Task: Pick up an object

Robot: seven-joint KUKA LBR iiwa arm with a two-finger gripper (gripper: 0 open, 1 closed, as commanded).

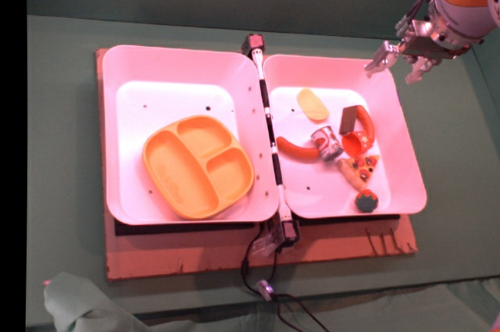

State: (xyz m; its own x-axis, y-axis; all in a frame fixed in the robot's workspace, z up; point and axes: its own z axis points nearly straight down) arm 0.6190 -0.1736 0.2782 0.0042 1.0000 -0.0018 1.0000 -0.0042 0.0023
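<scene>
My gripper hangs above the far right corner of the right bin, jaws apart and holding nothing. My worry is the crowding: the can, sausage, red cup and pizza slice lie touching or just beside each other, so a descent there could straddle two things or knock one aside. The yellow chip lies flat and apart, thin enough to slip. The green toy sits alone near the front wall.
</scene>
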